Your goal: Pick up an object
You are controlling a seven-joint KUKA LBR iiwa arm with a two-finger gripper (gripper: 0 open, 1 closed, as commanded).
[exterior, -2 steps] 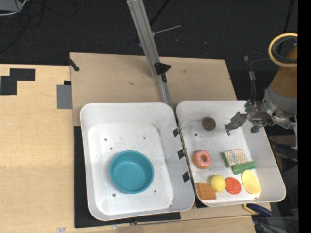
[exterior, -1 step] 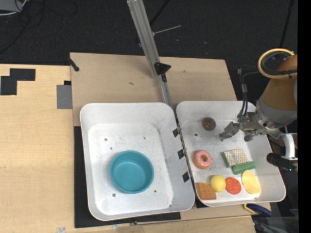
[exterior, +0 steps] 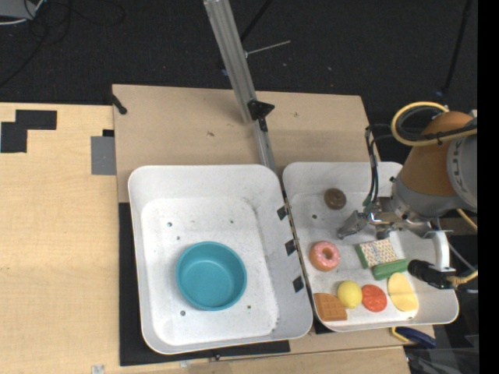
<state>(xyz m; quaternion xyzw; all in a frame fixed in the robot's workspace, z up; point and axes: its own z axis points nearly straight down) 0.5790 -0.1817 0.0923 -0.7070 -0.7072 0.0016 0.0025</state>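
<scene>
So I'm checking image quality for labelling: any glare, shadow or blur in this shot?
Camera view: even light, no harsh glare on the white bins; dark background past the bench; soft shadow inside the blue bowl; tool slightly soft, small items fairly sharp.

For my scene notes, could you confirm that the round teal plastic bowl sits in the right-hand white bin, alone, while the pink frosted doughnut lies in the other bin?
Not quite: the camera view shows the round teal plastic bowl in the left-hand white bin, alone; the pink frosted doughnut lies in the other bin.
</scene>
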